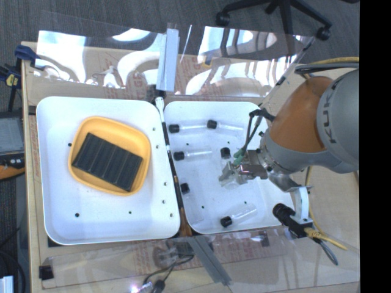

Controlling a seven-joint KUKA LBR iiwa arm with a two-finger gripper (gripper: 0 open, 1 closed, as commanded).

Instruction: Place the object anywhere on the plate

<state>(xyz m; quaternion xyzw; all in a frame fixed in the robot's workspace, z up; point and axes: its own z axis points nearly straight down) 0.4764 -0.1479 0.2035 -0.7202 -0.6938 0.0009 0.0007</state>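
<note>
A yellow plate [138, 140] lies in the left bin [55, 200], and a dark ridged rectangular block [107, 160] rests flat on it. My gripper [233, 172] is low in the right bin [201, 209], near its middle, far from the plate. It hangs over a clear tube that is partly hidden under it. Several clear tubes with black caps lie around it: one at the back [192, 127], one at the left [197, 154] and one at the front [239, 215].
The grey arm with its orange band [299, 127] covers the right bin's right side. A raised rim [170, 163] with a row of black caps separates the two bins. Clear panels [165, 60] stand behind the bins. A cable [324, 243] trails at the front right.
</note>
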